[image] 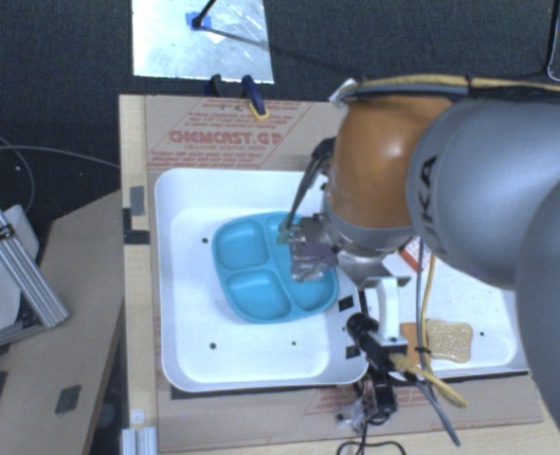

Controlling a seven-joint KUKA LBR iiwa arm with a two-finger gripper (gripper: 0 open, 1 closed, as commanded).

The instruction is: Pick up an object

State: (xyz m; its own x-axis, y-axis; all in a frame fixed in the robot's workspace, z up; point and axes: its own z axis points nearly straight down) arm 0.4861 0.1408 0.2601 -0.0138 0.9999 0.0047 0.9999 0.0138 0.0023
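Note:
A blue divided plate (256, 273) lies flat in the middle of the left white bin (189, 349). My gripper (305, 254) hangs over the plate's right rim, close to or touching it, with the orange-banded wrist directly above. Whether anything is held is hidden by the wrist. A tan toast-shaped piece (447, 339) lies in the right bin (493, 311), below and to the right of the gripper.
The arm's grey body covers most of the right bin. A small red-and-white edge (413, 250) peeks out beside the wrist. A cardboard sheet (223, 131) lies behind the bins, and a metal frame (14, 263) stands at the left.

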